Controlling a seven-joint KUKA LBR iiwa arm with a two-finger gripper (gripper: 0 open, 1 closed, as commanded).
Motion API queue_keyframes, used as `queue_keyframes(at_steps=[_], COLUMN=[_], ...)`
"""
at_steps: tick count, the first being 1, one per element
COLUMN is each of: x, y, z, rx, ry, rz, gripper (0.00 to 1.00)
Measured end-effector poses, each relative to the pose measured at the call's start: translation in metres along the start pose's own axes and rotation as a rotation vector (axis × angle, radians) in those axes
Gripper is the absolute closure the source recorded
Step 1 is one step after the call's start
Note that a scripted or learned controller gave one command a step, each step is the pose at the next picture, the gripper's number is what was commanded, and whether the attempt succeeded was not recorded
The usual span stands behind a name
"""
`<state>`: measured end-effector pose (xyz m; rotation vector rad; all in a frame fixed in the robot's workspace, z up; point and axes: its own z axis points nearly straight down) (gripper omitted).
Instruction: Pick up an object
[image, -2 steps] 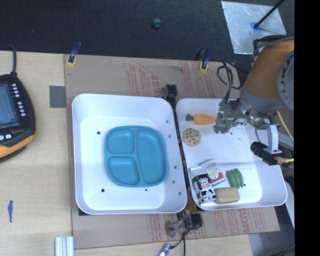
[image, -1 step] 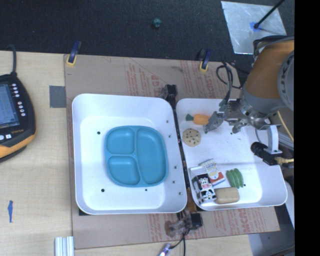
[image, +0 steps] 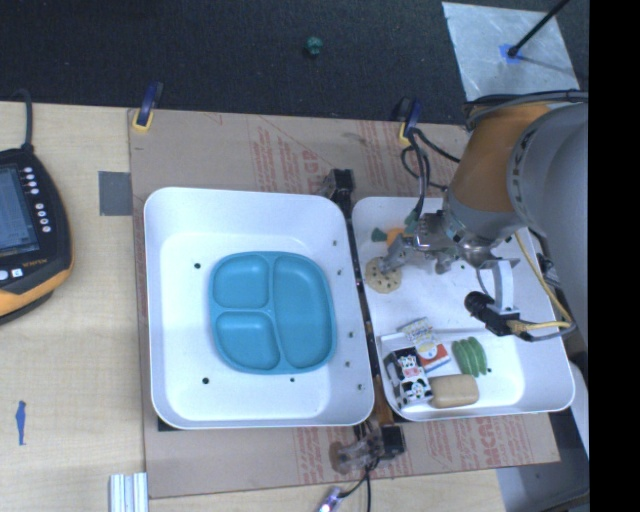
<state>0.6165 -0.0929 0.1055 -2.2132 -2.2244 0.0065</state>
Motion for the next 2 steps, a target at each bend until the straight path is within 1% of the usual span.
queue_keyframes(at_steps=[1, 2], x=[-0.0002, 0.0], y=[0.0397, 0.0397], z=[0.0134, 0.0134], rx=[-0.002, -0.001], ry=[0.001, 0.001], rz=[0.0, -0.001], gripper=[0.0, 0.0])
